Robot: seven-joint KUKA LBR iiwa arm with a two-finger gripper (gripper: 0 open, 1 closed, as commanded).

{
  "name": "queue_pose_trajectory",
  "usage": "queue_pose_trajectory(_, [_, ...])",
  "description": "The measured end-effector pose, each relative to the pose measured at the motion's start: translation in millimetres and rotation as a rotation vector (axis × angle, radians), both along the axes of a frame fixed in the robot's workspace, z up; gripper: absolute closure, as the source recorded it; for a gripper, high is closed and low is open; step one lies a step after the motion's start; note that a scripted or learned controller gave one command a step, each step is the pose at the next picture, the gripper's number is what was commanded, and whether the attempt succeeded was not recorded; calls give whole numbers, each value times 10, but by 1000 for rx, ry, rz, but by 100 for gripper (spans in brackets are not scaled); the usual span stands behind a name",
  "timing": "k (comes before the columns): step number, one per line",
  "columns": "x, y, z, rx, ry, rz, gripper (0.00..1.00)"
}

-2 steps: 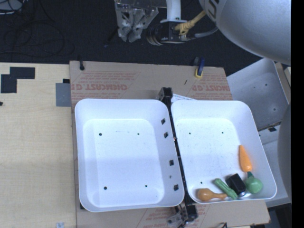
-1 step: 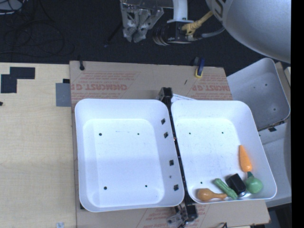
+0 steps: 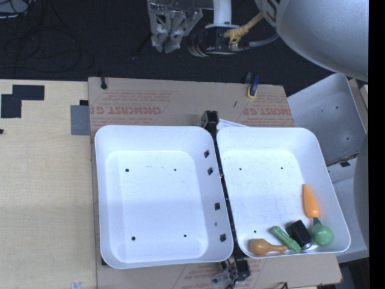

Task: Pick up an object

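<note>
1. Clearly nothing is grasped yet: the grey metal end effector [image 3: 174,26] hangs high beyond the bins, holding nothing; whether its fingers are spread, I cannot tell.
2. The candidates cluster in the right white plastic bin's [image 3: 264,146] near corner: orange carrot-shaped toy [image 3: 310,201], small black block [image 3: 299,233], green round-ended toy [image 3: 321,233].
3. Next, I judge, it must travel over that corner and descend.

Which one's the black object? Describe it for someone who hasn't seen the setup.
Look in the right-hand white bin, at its near right corner where the small items cluster. The black object is a small dark block lying between the green stick and the green ball-ended piece. It is the only black, boxy item there.
</note>
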State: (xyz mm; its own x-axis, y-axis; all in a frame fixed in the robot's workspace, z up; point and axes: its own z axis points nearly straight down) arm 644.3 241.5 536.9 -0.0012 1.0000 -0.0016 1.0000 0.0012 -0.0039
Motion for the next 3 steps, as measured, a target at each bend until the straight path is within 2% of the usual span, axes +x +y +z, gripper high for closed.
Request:
queue_pose_trajectory(2, [-8, -73, 0, 0, 2, -1, 100])
queue_pose_trajectory(3, [0, 12, -1, 0, 0, 0, 100])
